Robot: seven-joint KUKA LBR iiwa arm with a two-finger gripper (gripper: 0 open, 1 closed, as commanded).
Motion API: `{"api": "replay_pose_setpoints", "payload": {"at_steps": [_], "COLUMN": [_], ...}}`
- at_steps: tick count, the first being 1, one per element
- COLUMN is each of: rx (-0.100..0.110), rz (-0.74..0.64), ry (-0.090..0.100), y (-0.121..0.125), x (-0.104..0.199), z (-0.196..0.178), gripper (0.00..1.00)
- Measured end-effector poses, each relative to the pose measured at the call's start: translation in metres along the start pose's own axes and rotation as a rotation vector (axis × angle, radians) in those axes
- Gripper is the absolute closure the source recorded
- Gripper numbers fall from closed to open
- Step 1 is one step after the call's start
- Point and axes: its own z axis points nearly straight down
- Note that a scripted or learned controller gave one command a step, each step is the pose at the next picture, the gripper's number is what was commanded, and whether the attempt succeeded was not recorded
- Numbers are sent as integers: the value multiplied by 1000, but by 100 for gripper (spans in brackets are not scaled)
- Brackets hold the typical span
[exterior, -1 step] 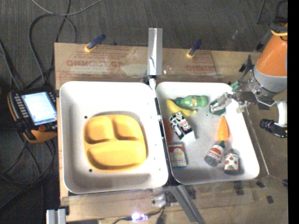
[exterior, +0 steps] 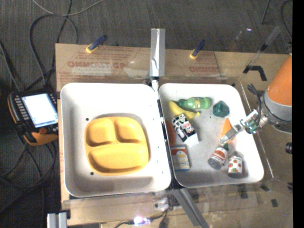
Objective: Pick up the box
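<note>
Box (exterior: 184, 127) lies left of the end effector (exterior: 230, 136), which reaches in low.

Yellow tray (exterior: 116, 144); white bins (exterior: 71, 127); black-and-white cow-patterned box (exterior: 184, 127); green bottle (exterior: 194, 103); teal lump (exterior: 221, 109).

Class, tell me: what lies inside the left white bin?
A yellow divided tray lies flat inside the left bin. The bin floor beneath the tray is covered.

Dim, grainy overhead view; soft shadows, white bins (exterior: 66, 127) brightest
</note>
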Motion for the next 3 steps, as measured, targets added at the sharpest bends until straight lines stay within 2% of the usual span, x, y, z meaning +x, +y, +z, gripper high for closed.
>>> {"api": "replay_pose_setpoints", "payload": {"at_steps": [1, 2, 3], "rx": [4, -16, -12], "rz": [385, 469, 470], "ry": [2, -19, -13], "y": [9, 23, 23], "x": [75, 94, 97], "z": [79, 109, 103], "gripper": [0, 0, 100]}}
